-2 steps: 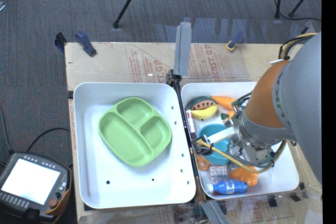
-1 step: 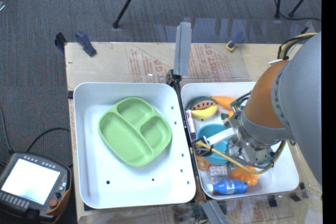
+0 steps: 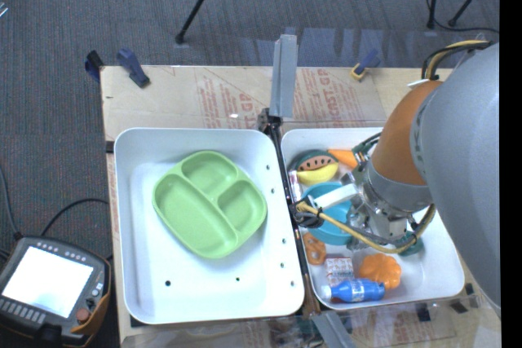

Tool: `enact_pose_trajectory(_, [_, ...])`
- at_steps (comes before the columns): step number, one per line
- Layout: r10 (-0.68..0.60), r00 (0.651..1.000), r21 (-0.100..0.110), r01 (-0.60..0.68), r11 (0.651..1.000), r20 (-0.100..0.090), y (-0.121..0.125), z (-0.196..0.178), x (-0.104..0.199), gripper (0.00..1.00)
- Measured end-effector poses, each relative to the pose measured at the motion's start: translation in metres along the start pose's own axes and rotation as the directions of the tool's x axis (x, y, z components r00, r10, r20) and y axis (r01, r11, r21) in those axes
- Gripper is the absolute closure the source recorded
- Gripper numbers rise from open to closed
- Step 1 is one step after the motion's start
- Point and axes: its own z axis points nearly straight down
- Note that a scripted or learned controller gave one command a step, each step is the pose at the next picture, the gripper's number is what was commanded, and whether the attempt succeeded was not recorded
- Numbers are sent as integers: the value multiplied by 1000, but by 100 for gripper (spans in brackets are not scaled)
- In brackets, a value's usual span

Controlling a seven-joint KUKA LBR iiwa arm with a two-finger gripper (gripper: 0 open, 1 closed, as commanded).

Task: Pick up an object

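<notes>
grey arm (image 3: 457,151) bent low over right bin (image 3: 444,269)

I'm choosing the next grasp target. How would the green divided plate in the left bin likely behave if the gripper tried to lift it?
The green plate looks like moulded plastic, so probably stiff and light. It lies flat with a low rounded rim, so fingers may slip off rather than get under it. It is wide, so a grip at one edge would likely let it tilt. The left bin gives room to slide.

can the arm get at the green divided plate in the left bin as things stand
Probably yes: the green divided plate lies alone and uncovered in the left bin. The arm hangs over the right bin.
</notes>
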Motion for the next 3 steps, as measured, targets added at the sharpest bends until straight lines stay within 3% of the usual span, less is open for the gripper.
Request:
enact_pose_trajectory(1, [-27, 1000, -4, 27, 1000, -2, -28, -1, -9, 100])
enact_pose_trajectory(2, [-3, 1000, -3, 3, 1000, -5, -20, -87, -13, 100])
enact_pose_trajectory(3, [-1, 1000, -6, 1, 1000, -11, 39, -189, -27, 100])
